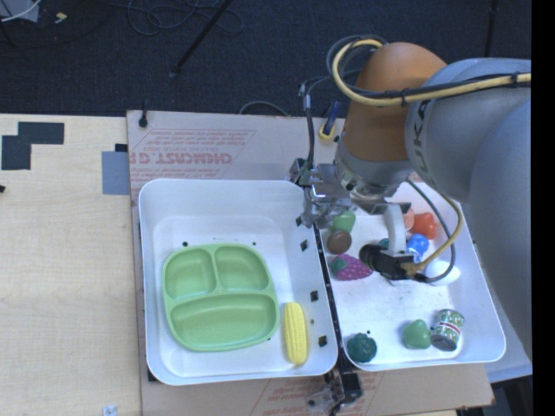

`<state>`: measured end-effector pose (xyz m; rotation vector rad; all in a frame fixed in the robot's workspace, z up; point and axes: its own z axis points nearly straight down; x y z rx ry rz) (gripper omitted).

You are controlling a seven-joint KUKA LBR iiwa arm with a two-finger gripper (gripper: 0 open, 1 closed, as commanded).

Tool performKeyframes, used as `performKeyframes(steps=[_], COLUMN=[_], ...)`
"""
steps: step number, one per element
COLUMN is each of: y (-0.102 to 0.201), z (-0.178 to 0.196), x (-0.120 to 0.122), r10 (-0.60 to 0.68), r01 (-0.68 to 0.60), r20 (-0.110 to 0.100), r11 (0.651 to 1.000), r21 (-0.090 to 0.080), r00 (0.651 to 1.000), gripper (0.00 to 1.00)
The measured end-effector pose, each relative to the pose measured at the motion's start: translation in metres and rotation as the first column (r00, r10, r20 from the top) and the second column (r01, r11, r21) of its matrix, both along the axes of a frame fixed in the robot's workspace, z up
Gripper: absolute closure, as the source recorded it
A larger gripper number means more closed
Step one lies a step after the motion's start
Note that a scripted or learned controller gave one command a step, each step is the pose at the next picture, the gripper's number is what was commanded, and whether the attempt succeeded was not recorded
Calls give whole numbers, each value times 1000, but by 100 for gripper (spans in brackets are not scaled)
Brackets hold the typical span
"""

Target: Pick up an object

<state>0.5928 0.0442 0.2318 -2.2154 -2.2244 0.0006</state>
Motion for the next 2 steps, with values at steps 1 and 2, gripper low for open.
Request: performKeyframes(steps=[1,2], y=[43,45], z=[5,-9], x=[24,25], r10=[-1,1], r01=[1,-1], r20=[1,-3], r11=[1000,1000], r21=[0,-3], r00=[1000,1000], gripper=[100,100])
